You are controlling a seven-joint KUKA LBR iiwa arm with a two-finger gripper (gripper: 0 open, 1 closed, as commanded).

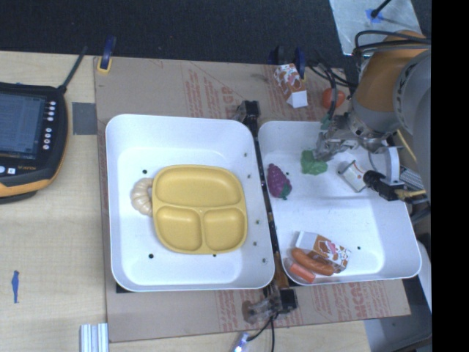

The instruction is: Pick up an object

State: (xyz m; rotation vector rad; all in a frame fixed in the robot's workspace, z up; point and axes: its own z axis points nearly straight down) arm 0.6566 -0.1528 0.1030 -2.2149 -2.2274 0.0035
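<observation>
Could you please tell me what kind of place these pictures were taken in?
Probably a robotics lab bench set up for grasping trials: the arm reaches over two white bins holding toy food, and a teach pendant lies alongside.

Surroundings on the tabletop [44, 248], outside the bins.
Black-and-orange handheld control unit [26, 141] at far left, screen up, its cable [73, 68] running toward the top edge. Brown cardboard sheet [183, 86] under both bins. Blue clip [107, 53] on the sheet's upper left corner. Strip of grey tape [84, 118] beside it. Dark carpet [183, 9] beyond.
</observation>
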